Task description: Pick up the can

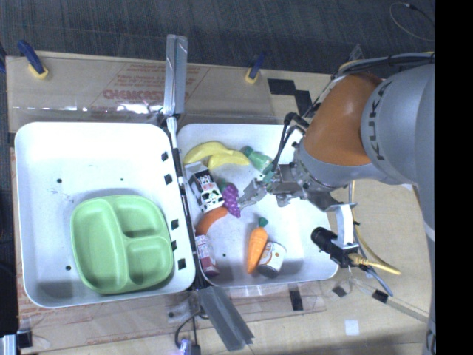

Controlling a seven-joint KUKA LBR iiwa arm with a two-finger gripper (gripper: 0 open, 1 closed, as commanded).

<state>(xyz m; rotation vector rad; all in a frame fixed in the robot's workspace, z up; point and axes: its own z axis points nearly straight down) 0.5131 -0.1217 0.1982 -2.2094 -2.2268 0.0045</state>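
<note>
Can (204, 254): slim, dark red, lying against right bin's (310, 268) left wall.

arm (384, 124) cut off at right

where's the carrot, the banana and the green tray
carrot (255, 245): camera view, middle of its orange body
banana (214, 153): camera view, middle of the yellow curve
green tray (89, 261): camera view, its large left compartment

Brown bench (89, 80) seen from above, two white bins set on it, left bin (37, 198) touching right bin (310, 268), blue clamps (33, 59) fixed behind the left bin
</note>
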